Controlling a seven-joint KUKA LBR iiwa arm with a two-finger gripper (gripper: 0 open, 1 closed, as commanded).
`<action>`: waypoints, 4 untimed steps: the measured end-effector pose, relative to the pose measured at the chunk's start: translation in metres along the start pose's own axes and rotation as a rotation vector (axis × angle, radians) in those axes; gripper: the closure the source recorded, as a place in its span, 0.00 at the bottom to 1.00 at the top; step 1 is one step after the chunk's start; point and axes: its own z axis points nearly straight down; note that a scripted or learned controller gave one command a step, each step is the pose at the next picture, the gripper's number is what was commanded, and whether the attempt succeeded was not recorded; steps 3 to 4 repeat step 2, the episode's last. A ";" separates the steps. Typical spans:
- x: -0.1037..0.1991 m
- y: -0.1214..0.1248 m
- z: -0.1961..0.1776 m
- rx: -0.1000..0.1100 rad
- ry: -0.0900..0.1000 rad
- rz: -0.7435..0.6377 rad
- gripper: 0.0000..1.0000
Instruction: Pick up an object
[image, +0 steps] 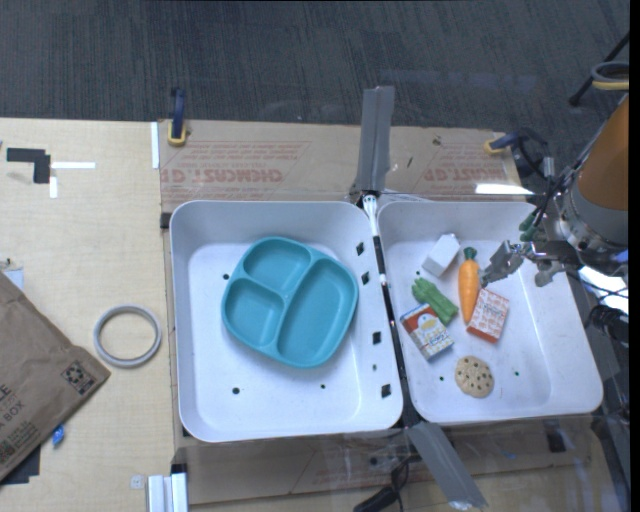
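Camera view, nearest edge first: a brown cardboard box (35, 385) lies at the tabletop's (80, 240) left corner, its print too cut off to read, with a grey tape ring (127, 334) beside it. The left bin (190, 300) holds a teal divided plate (290, 301). In the right bin (560, 380) sit a cookie (474, 376), a small red carton (427, 331), a red-and-white packet (488, 314) with illegible print, a green vegetable (435, 299), then a carrot (468, 281) lying lengthwise, its green top pointing to the far wall, and a white block (440, 255). The gripper (498, 266) hangs just right of the carrot, fingers slightly parted, holding nothing. Beyond, cardboard (270, 165) reads "CHEMCAST GP", upside down.
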 end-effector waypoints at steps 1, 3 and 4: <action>-0.001 0.000 -0.008 0.002 0.000 0.001 1.00; 0.069 0.015 -0.090 -0.002 -0.002 0.174 1.00; 0.069 0.015 -0.090 -0.002 -0.002 0.174 1.00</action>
